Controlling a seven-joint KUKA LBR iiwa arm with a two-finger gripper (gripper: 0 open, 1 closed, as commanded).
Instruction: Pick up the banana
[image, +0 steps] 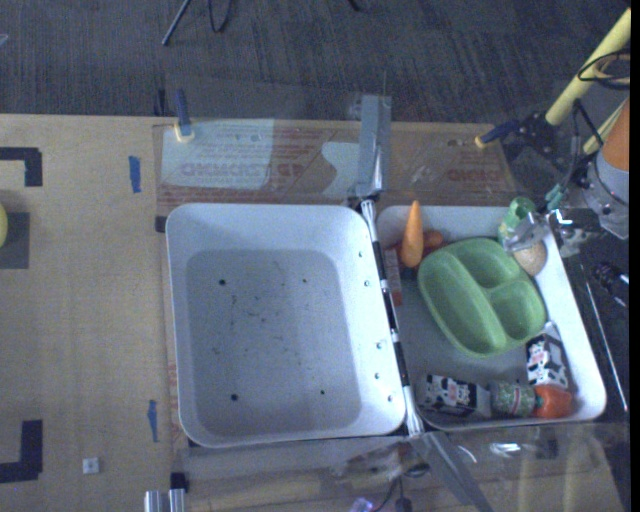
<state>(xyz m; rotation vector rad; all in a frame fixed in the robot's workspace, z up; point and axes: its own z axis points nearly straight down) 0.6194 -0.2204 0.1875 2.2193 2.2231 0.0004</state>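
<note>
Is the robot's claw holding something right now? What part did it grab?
It cannot be told: the gripper sits at the right bin's far corner, blurred over a pale object.

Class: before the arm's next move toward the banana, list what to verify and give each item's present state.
1. Banana singled out in the right bin: cannot tell.
2. Gripper above that bin's far right corner: ok.
3. Room around it: not ok, a green bottle sits right by it.
4. Plate apart from it: ok.
5. Carrot out of the way: ok.
</note>
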